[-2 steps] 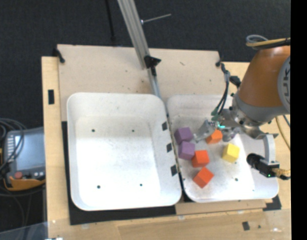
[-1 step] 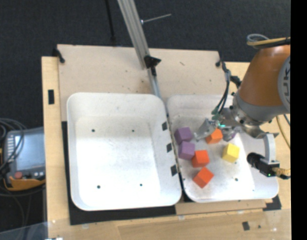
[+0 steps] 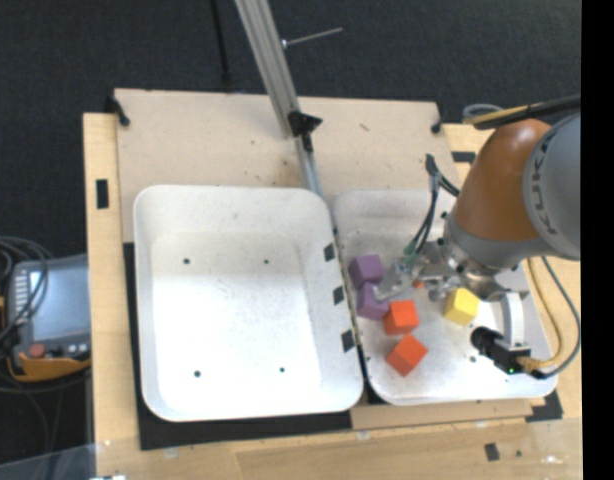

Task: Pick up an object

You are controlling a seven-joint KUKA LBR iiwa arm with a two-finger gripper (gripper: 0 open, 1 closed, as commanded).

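Leaning corner-up: orange cube [image 3: 407, 354]

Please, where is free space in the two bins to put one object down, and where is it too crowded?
The left bin has bare floor from wall to wall. In the right bin, the back strip behind the purple blocks is bare. Its middle is crowded: the two orange cubes, the yellow cube and the end effector sit close together there.
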